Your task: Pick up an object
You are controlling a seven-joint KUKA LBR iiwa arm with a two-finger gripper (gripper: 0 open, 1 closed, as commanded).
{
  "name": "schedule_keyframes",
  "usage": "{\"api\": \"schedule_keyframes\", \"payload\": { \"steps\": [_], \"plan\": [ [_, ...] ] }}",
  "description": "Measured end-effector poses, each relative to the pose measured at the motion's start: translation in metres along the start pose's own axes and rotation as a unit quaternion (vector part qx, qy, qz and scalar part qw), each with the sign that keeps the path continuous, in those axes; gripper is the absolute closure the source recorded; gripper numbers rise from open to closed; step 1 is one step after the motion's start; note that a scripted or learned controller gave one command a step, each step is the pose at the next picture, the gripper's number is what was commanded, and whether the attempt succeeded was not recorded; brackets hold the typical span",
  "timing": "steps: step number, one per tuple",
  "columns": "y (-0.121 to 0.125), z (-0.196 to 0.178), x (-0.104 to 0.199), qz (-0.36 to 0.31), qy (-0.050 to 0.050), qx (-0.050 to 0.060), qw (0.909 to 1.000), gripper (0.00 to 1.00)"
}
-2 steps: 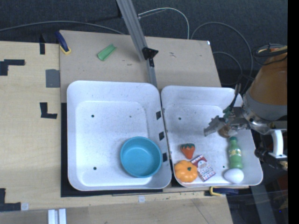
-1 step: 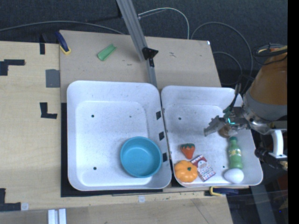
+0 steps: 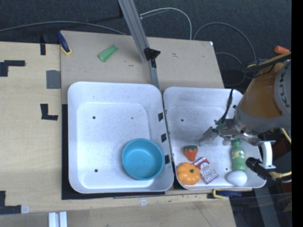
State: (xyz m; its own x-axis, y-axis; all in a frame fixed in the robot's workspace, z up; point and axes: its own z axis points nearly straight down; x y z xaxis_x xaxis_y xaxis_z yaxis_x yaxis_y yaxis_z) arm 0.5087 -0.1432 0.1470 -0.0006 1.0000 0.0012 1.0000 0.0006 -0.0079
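**Inspector:** Five candidate objects are in view, four of them crowded at the near edge of the right bin: a small strawberry-like piece, an orange pumpkin-shaped toy, a red and white packet and a white egg-shaped item. A green bottle stands or leans just beside the egg. The blue bowl sits alone in the left bin.

**Operator:** And the tool?

**Inspector:** The gripper hangs over the right bin, left of the bottle and a little far of the strawberry piece. Whether the jaws are parted or closed I cannot tell; the tips are dark and small against the speckled floor. Nothing is visibly held.

**Operator:** Advice for the pick?

**Inspector:** In my judgement the strawberry piece is the soundest target: nearest the tool, with bare floor on its far and left sides. Descend squarely over it, jaws spread across its narrow width. The pumpkin and packet touch or nearly touch each other, so a grasp there risks catching both. The bottle lies close under the arm's own body, an awkward approach. Keep off the wall between the bins.
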Motion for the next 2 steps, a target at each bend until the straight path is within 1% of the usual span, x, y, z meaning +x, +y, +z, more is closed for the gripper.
{"api": "schedule_keyframes", "payload": {
  "steps": [1,2],
  "plan": [
    [-0.002,0.054,0.001,0.0,0.0,0.0,1.0,0.0],
    [-0.001,0.041,0.001,-0.001,0.0,-0.001,1.0,1.0]
  ]
}}
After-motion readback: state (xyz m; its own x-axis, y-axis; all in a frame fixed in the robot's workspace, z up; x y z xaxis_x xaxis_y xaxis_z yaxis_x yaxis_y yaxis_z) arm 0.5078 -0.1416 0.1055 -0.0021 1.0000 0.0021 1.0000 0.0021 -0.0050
